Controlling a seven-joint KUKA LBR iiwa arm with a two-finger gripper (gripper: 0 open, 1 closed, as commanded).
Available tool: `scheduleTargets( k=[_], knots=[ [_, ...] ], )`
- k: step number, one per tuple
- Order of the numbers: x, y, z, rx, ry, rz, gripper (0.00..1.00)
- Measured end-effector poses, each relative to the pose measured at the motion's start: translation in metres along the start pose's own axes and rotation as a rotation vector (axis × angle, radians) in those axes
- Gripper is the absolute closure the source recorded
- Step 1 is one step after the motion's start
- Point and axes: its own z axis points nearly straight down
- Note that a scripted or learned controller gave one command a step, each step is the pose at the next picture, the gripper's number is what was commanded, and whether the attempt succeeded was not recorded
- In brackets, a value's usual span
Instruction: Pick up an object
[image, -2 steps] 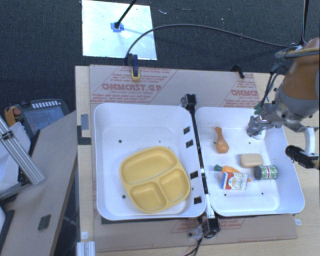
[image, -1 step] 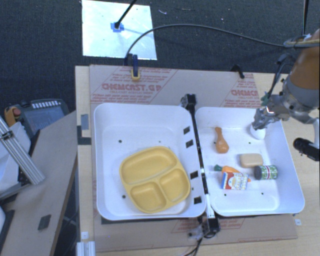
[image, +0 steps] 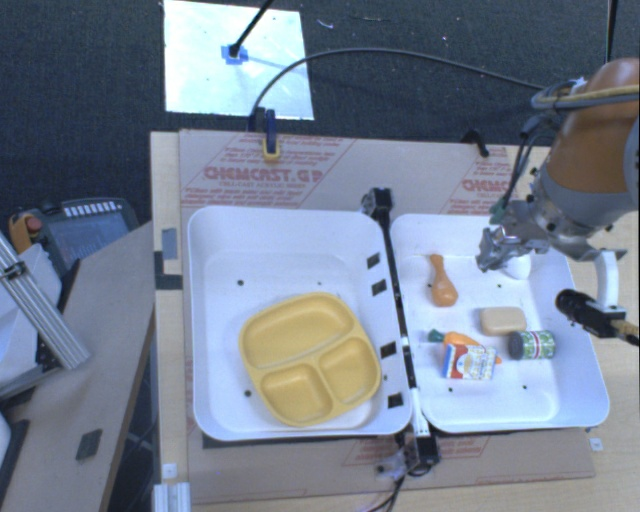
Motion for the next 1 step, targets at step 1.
scheduleTargets(
  k=[1],
  knots=[
    [0.0555,-0.006,0.0156,0.0,0.001,-0.002,1.0]
  ],
)
